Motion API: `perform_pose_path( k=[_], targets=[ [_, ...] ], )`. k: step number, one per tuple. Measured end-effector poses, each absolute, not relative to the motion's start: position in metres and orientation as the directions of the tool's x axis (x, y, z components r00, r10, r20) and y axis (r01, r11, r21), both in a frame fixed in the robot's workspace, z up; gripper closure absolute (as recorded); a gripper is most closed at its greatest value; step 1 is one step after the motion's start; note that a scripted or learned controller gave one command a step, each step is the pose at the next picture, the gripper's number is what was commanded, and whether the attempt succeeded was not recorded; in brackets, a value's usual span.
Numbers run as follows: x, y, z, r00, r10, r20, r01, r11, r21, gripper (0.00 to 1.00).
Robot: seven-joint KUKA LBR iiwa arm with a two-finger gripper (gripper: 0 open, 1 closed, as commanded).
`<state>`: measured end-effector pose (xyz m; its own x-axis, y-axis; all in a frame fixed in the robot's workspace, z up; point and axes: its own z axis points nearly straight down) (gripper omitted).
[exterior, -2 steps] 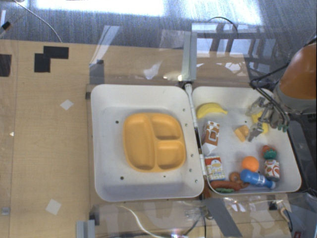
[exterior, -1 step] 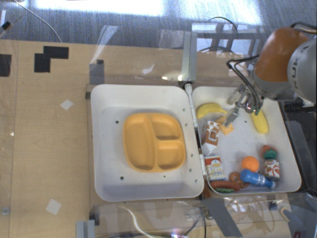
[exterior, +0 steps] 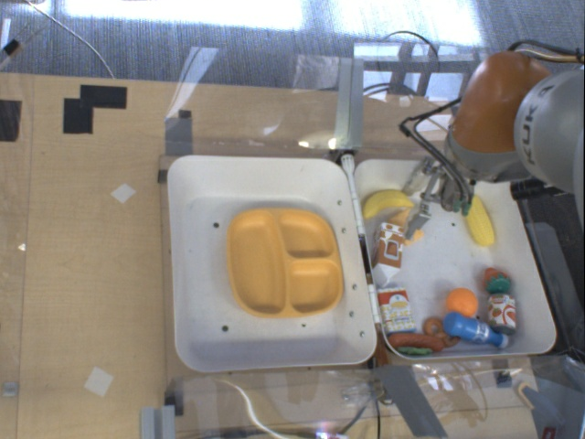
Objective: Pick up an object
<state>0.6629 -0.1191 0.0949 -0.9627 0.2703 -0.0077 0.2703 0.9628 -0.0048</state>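
Banana (exterior: 386, 203) lying at right bin's (exterior: 539, 332) top-left, just left of gripper (exterior: 428, 207). Left bin (exterior: 183, 245) holding yellow divided tray (exterior: 283, 262). Small carton (exterior: 390, 243) sitting just below banana, second carton (exterior: 396, 310) lower. Gripper hovering low beside banana, fingers looking parted, gripping nothing. Banana likely light, smooth, curved, slippery; best pinched across middle. Orange ball (exterior: 462, 302), blue bottle (exterior: 475, 329) lying toward right.

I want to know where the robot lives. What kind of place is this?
Probably a robot lab. A robot arm reaches over two white bins, and one holds toy food like a banana.
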Motion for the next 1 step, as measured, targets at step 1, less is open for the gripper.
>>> perform_pose_path(
  k=[1],
  targets=[
    [0.6724, -0.1178, 0.1163, -0.962, 0.268, -0.044, 0.269, 0.963, 0.004, 1.00]
  ],
)
